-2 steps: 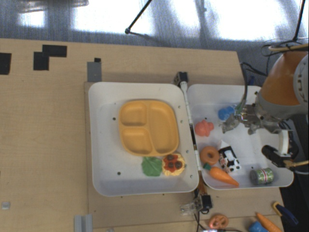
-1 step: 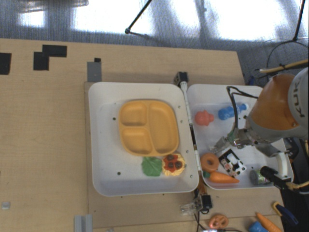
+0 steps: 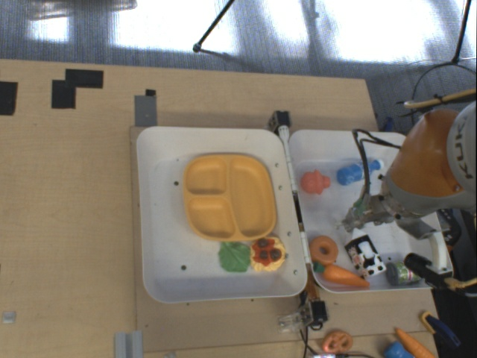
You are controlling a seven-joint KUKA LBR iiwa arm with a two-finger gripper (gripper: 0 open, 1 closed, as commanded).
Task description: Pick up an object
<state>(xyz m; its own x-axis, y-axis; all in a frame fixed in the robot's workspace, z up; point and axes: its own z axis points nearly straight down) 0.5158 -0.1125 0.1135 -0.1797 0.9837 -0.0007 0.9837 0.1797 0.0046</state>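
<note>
Gripper (image 3: 358, 219) over right bin (image 3: 328, 149), finger state can't tell; partial "KU" on arm (image 3: 428, 162).

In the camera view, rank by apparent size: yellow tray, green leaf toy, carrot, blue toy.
1. yellow tray, by far the largest
2. carrot and green leaf toy, look alike, not ranked
3. blue toy, slightly smaller

one fixed overhead camera, slanted down, both bins (image 3: 216, 144) in frame
</note>
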